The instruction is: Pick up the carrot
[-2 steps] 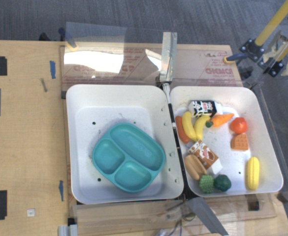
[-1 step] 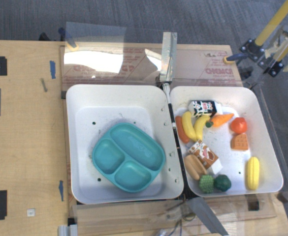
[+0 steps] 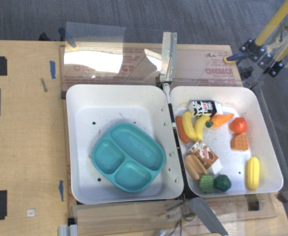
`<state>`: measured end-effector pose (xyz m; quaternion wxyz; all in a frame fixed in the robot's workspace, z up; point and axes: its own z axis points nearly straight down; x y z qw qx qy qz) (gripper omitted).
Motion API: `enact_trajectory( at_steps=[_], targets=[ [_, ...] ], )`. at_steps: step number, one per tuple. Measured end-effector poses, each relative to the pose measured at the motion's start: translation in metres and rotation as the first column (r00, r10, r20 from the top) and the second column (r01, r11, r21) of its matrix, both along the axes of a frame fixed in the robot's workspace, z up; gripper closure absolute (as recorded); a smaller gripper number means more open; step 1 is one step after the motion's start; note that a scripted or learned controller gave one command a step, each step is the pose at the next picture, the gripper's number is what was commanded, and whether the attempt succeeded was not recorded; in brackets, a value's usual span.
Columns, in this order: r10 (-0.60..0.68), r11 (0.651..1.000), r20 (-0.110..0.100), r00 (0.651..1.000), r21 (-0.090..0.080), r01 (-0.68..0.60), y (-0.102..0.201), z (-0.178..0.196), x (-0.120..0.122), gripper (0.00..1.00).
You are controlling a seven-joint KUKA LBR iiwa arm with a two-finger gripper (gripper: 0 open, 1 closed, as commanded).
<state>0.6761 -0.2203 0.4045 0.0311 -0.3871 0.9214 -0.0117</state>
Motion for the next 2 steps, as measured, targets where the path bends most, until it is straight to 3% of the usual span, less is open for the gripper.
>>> enact_trajectory(
  at_steps=[2],
  targets=[
    [-0.005, 1.000, 0.026, 1.000, 0.001, 0.005, 0.000, 0.027, 0.003, 1.00]
  ],
)
